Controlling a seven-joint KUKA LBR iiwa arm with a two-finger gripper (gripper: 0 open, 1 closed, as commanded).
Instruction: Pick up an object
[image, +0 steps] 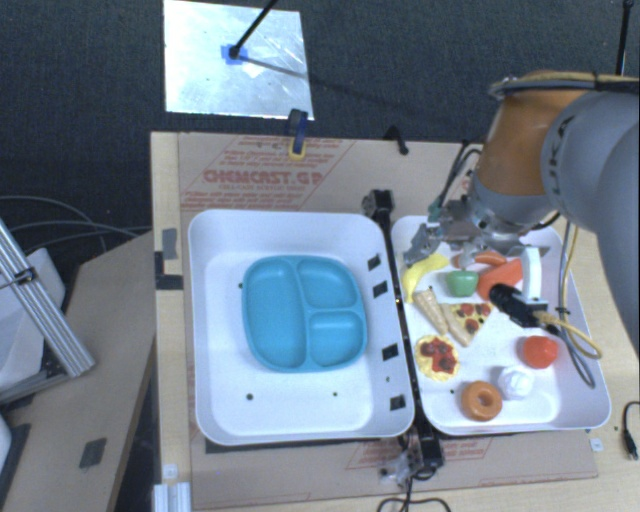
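- Donut (482, 400) sits nearest you at the right bin's (590, 400) front edge, apart from the pizza (438, 356): easiest target
- Claw (452, 232) hovers over the banana (424, 272) at the back; can't tell its state
- Pick an isolated item, descend vertically, centre before closing

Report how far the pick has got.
Done: the arm has reached over the right bin, and the gripper sits low at its far end, above the banana and green toy. In hand: nothing visibly held; the wrist hides the fingers. Left: grasp and lift one item. The pizza slice, donut and tomato lie in the bin, and the blue tray sits in the left bin.
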